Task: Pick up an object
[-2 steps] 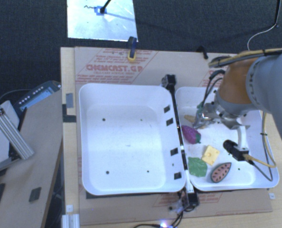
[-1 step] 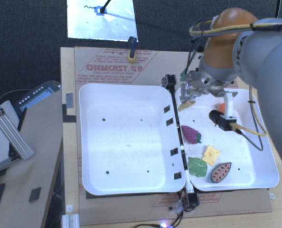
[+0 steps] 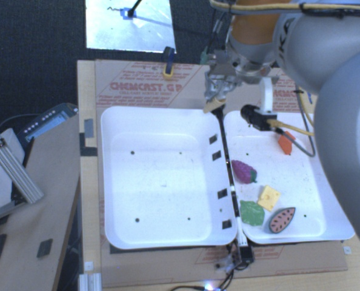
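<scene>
**Grey arm, orange band**

The arm (image 3: 331,47) has smooth, rounded grey casings with a glossy orange band (image 3: 262,11) above the wrist. Yellow and black cables (image 3: 289,6) loop across it, and metal fittings form the gripper (image 3: 219,93).

Right bin (image 3: 325,223) — perhaps five small objects (image 3: 260,199) inside.

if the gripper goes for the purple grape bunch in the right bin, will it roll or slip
The purple grape bunch looks lumpy and rounded, so it may rock or turn a little under a push rather than roll far. Its bumpy surface probably gives some purchase, though a hard, smooth toy skin could slip. It lies close to the right bin's inner wall, which may crowd a grasp.
</scene>
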`<state>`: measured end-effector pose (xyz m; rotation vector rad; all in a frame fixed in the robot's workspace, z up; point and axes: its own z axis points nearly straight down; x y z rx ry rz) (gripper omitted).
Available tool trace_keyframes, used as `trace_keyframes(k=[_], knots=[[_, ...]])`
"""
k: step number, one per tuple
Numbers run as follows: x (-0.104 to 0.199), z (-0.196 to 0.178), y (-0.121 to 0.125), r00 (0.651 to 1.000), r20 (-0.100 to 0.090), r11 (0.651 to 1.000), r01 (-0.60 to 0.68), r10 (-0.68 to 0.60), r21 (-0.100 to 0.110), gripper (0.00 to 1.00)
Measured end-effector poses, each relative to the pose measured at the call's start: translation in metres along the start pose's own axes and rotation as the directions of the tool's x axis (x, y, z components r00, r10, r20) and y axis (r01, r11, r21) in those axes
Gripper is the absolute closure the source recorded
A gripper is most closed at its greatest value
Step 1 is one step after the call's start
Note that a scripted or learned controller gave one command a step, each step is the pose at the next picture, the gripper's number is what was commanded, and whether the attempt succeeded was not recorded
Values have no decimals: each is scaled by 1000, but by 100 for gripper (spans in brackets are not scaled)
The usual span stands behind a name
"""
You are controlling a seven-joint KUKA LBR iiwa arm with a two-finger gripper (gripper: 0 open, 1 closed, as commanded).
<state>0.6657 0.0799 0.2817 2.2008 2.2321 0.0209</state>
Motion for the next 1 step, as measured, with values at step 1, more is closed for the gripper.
trace_keyframes(k=[1], knots=[[32,-92,-25,1000,1,1000,-6,6,5,100]])
